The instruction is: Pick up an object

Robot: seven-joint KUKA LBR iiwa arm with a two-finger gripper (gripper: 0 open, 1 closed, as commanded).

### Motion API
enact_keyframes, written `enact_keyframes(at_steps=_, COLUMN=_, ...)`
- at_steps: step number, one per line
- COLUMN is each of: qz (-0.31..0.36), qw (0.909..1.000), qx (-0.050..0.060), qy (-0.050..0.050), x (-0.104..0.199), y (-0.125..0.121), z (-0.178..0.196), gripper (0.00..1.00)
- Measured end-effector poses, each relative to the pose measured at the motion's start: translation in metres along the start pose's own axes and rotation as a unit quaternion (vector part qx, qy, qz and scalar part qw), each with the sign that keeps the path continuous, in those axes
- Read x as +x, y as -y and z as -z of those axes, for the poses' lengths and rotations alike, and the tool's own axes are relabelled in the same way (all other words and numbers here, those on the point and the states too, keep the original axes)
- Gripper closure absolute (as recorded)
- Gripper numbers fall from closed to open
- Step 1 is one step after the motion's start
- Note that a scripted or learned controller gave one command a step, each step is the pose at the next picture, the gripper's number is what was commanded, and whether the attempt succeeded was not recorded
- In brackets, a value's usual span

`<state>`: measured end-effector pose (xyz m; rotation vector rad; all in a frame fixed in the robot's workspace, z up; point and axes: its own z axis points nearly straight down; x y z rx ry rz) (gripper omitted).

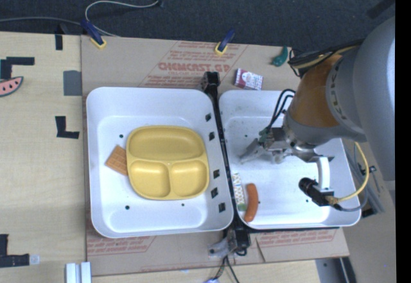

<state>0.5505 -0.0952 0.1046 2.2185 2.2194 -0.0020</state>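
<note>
We see two shallow white bins side by side on a cardboard-covered bench. In the left bin lies a yellow divided plate, right side up, with three compartments; a tan cracker-like piece sits at its left edge, partly tucked under the rim. In the right bin an orange hot dog lies near the front left corner, just beside a small patterned strip that rests along the divider between the bins.

The grey arm with its orange band reaches in over the right bin. The gripper hangs low in the middle of that bin, its slender fingers pointing toward the divider. They look close together with nothing between them, but at this angle we cannot tell for sure whether they are parted or closed. The hot dog lies apart from the gripper, nearer the front wall.

Behind the bins, on the cardboard, a small red and white packet lies near the right bin's back edge, and a blue and yellow clamp grips the cardboard's far edge
</note>
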Motion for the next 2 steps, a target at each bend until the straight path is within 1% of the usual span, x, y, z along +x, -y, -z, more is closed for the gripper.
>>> enact_keyframes(at_steps=1, qz=0.0, qw=1.0, qx=0.001, qy=-0.001, x=0.0005, y=0.0001, z=0.0092, gripper=1.0)
enact_keyframes(at_steps=2, qz=0.0, qw=1.0, qx=0.001, qy=0.0, x=0.0005, y=0.0001, z=0.0091, gripper=0.0)
